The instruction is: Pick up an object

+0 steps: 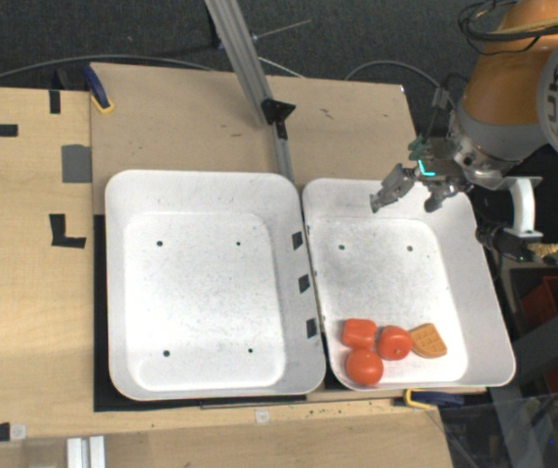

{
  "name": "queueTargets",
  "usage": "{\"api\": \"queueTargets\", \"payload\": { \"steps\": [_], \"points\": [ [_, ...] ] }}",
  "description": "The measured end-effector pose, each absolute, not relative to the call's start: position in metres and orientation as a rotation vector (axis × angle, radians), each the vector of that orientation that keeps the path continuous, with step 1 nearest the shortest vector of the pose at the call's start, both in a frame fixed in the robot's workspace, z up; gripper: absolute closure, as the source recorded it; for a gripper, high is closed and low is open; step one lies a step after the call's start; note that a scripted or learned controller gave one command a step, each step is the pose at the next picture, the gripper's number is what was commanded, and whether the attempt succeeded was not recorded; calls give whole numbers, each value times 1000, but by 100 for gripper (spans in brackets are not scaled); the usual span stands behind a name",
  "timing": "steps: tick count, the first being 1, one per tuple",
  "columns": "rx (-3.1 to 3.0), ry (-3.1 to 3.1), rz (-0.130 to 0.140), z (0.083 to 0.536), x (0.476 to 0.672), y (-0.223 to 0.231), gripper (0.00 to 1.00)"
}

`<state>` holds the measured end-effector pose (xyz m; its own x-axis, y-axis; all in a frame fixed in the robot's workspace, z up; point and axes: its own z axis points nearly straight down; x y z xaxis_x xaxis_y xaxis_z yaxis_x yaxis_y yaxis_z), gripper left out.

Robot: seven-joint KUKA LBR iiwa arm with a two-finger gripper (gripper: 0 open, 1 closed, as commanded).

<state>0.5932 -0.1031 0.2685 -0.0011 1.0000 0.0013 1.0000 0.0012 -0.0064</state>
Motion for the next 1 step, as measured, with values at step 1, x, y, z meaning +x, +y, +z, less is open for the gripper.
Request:
{"api": "queueTargets", "payload": {
  "steps": [1],
  "points": [
    [-2218, -2223, 2, 271, 594, -103, 0]
  ]
}}
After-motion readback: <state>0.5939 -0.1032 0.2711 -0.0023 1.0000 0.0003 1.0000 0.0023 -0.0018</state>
